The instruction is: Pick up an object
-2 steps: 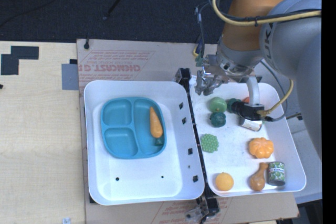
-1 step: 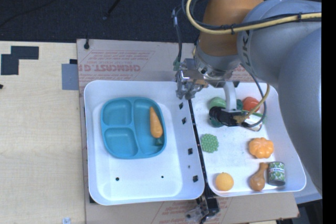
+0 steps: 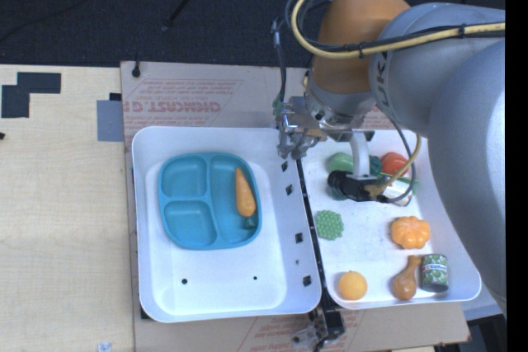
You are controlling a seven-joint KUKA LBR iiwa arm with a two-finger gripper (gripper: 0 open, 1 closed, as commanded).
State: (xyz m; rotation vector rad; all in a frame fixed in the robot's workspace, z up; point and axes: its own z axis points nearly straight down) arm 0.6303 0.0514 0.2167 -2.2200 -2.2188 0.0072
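Hand (image 3: 290, 143) at the far end of the divide between both bins; spread or pressed together: cannot tell; nothing seen in it. Pumpkin (image 3: 410, 232), orange (image 3: 352, 285) and green disc (image 3: 329, 224) lying loose in right bin (image 3: 375, 255). Pick judged not yet made.

Two shallow white bins sit side by side before me, the left bin (image 3: 214, 284) touching the right bin (image 3: 371, 247), both on a cardboard sheet (image 3: 206, 99) with red lettering. In the left bin I see a blue divided plate (image 3: 190, 218). The pale bench (image 3: 58, 218) beside it carries a black patch (image 3: 29, 91) and a grey patch (image 3: 107, 119).
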